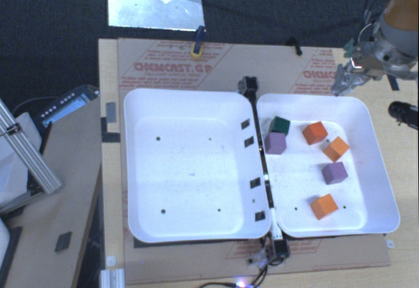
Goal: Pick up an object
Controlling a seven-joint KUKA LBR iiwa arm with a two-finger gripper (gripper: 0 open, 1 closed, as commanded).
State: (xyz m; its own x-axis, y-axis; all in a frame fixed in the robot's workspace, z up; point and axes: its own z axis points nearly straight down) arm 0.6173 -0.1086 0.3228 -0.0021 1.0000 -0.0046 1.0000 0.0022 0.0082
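From above, most of the arm is cut off by the upper right corner, so just its wrist and the gripper come into view; the fingers are small, metallic and blurred against the printed board, and I cannot tell whether they are spread or pressed together. Nothing is seen between them. They hang over the far rim of the right bin, a shallow glossy white tray with rounded corners. Below and left of the fingers, inside that bin, lie six small matte blocks: a dark green cube touching a purple cube, an orange cube nearest the fingers, another orange cube just beside it, a purple cube, and an orange cube farthest off. The left bin lies well left of the fingers.
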